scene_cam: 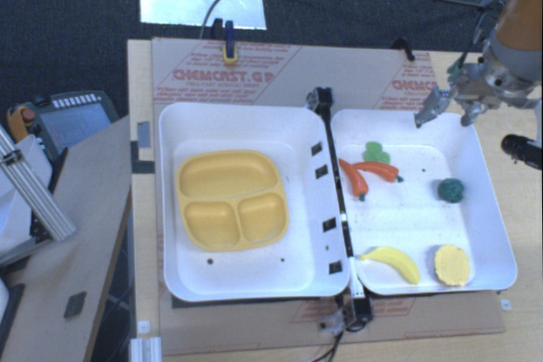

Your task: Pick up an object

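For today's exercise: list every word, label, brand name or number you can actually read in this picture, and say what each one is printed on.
"CHEMCAST GP", in red letters, on the brown protective sheet behind the left bin.
A second red print of the same kind on the sheet behind the right bin, upside down and partly covered; too blurred to read with confidence.
Screen and buttons of the handheld pendant at left: too small to read.
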`<state>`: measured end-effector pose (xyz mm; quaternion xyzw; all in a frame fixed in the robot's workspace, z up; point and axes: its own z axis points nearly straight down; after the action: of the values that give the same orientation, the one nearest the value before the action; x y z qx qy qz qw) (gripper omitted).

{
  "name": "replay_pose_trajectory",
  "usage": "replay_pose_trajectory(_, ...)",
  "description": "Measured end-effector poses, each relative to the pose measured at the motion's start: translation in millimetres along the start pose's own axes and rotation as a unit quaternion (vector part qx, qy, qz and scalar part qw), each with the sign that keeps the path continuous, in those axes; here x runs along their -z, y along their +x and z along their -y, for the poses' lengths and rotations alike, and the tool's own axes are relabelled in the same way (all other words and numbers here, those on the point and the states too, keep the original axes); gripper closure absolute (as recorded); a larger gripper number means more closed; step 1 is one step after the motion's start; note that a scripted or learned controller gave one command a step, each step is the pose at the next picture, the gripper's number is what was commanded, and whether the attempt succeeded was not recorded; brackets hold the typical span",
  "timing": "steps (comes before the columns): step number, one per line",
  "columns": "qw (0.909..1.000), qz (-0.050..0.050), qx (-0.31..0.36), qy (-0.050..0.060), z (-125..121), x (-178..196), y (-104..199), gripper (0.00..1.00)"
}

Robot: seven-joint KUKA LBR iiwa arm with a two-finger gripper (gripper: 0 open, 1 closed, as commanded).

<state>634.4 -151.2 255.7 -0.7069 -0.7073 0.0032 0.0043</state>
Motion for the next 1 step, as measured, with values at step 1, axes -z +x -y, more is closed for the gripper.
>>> replay_pose_trajectory(1,1.0,0.001,0.001,-0.006,-2.0,7.5,0.3,0.0)
